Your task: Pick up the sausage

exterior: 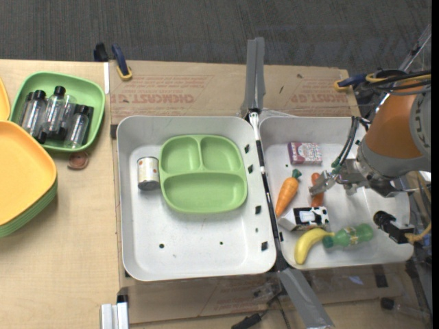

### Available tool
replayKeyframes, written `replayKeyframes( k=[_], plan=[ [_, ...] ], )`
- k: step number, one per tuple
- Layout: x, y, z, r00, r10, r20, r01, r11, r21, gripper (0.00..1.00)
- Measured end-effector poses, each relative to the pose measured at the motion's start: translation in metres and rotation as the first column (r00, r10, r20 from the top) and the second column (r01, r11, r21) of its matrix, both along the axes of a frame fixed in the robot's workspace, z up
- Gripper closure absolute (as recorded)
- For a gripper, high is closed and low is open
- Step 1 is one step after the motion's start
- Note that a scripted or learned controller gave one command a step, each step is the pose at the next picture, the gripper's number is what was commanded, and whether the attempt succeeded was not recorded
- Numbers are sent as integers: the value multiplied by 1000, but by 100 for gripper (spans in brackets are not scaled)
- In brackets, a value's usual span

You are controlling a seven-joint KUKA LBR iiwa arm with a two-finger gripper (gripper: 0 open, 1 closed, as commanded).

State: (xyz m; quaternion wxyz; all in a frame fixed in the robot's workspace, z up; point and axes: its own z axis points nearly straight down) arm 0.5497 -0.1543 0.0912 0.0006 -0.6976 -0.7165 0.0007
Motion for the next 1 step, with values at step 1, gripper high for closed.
replayKeyframes(
  k=[1],
  plan=[
    [0, -1, 9, 1000, -6, -1, 6, 1000, 0, 100]
  ],
)
